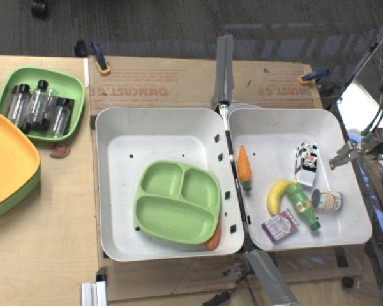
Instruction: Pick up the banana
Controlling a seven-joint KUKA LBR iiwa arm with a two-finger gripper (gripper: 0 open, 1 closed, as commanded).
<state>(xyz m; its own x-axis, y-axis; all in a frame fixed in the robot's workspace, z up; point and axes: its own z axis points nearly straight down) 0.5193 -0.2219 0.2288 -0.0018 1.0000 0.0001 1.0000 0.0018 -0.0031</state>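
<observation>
Nearest, a purple packet [280,225] is seen beside the banana [276,196] in the right bin [351,234] — curved, long axis near-to-far. Gripper [345,155] at the right rim — state cannot be told.

Lighting: even, moderately bright, diffuse overhead. Shadows: soft and short; faint shade along the inner walls of the left bin [115,171] and beneath the green divided plate [177,201]. Glare: one blown-out white patch at right centre of the frame; mild sheen on the right bin [268,132]. Focus: fair overall, slightly soft; small labels unreadable. Dark carpet across the top of the frame dim, low in detail. Distortion: mild bowing of lines towards the edges.
</observation>
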